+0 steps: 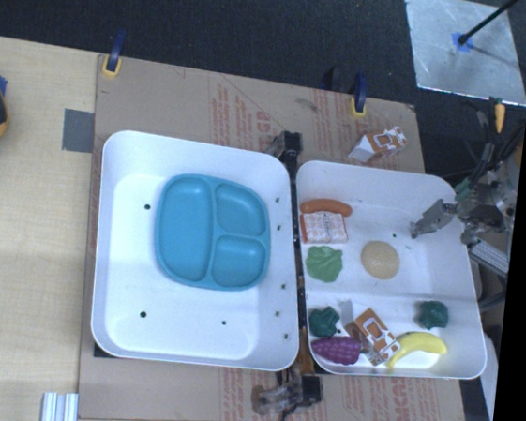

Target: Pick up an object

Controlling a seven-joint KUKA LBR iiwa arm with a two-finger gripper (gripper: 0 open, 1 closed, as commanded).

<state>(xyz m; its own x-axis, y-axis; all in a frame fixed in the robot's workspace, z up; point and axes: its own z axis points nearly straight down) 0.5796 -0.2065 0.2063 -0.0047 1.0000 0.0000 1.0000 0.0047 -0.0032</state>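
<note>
The gripper [429, 222] hangs over the upper right corner of the right bin [454, 274]; from here I cannot tell its state, and nothing sits in it. The toys lie loose below: a tan cookie [380, 260] nearest, a sausage [326, 206], a banana [417, 346]. The reach has barely begun, I'd say; next it must settle above one piece and descend.

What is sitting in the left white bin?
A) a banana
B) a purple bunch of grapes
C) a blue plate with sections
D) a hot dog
C: the blue plate with sections lies alone in the left white bin, while the food toys are all in the right one.
</note>
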